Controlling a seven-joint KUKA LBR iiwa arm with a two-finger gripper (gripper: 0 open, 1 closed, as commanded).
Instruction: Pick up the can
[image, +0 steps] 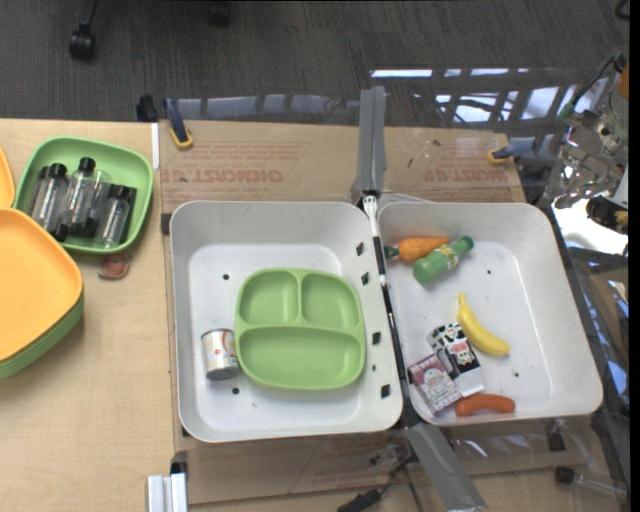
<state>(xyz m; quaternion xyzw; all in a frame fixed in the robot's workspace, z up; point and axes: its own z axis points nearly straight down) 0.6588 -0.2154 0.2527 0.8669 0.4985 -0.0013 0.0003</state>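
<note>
Left bin (190, 300): can (219, 354), lying against the left edge of the green plate (300, 330), untouched. Right bin (535, 300): carrot (418, 246), green bottle (442, 260), banana (482, 328), small cartons (448, 362). Far right: my arm (600, 120), well apart from the can; gripper state I cannot tell. Pick not yet begun; reach, grasp and lift all remain.
</note>
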